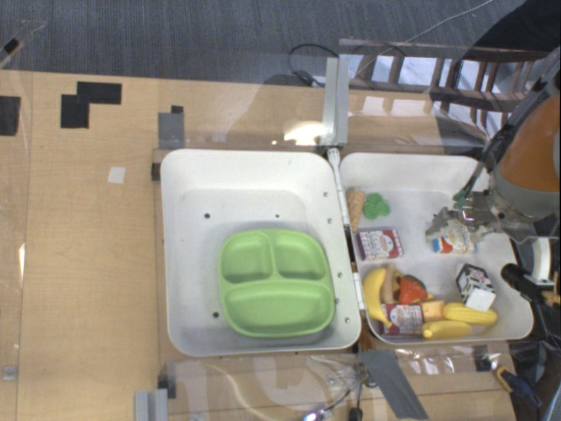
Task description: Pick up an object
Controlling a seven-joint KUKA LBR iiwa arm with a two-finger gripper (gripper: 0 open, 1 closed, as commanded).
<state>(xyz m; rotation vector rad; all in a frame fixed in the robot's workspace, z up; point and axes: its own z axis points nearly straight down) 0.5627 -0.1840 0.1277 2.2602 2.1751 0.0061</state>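
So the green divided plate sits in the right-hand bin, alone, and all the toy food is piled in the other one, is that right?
Not quite. The camera view shows the green divided plate alone in the left-hand bin, not the right. The toy food, such as the bananas, lies in the right-hand bin, as you meant.

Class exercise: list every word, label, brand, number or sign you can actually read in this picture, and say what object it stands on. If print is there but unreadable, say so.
No text can be read.
Red and white carton: printed label, too blurred.
Small white packet by the gripper: red and blue marks, too small.
Black and white box: pattern, no legible letters.
Packet beside the bananas: print blurred.
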